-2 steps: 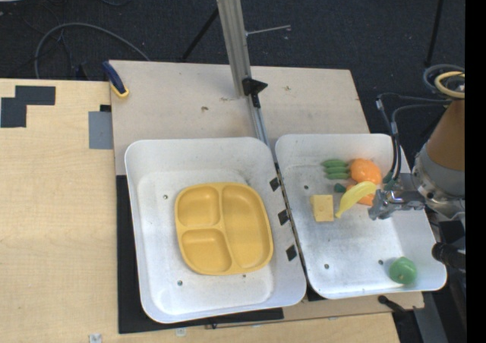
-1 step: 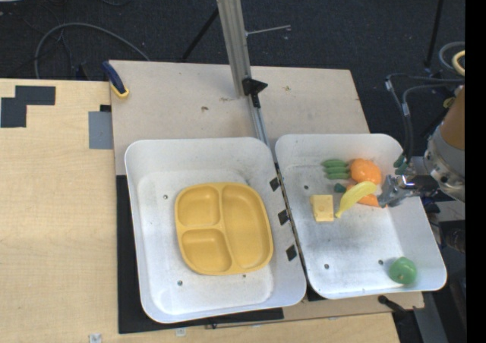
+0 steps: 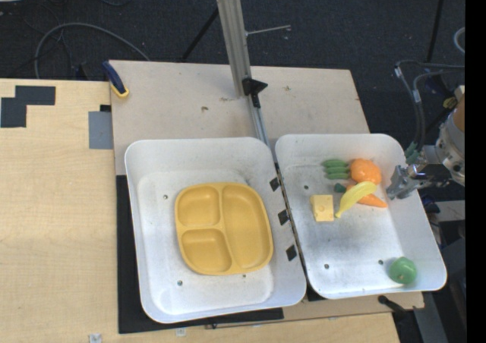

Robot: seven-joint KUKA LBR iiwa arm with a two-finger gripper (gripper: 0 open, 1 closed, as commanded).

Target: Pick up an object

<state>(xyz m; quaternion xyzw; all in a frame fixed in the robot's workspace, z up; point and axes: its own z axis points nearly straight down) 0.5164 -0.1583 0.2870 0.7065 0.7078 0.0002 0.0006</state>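
The right bin (image 3: 357,273) holds several toy foods. An orange (image 3: 365,171) sits near the back with a green bean pod (image 3: 335,168) to its left. Just in front, a yellow banana (image 3: 355,195) lies against an orange carrot (image 3: 372,200). A pale yellow block (image 3: 323,208) rests left of the banana. A green ball-like fruit (image 3: 402,270) sits alone in the front right corner. My gripper (image 3: 401,182) hangs over the bin's right rim, just right of the carrot and orange, with nothing seen in it.
The left bin (image 3: 152,182) holds a yellow divided plate (image 3: 224,228). A metal post (image 3: 235,38) rises behind the bins. Black clips (image 3: 282,216) join the two bins. The wooden bench extends to the left.
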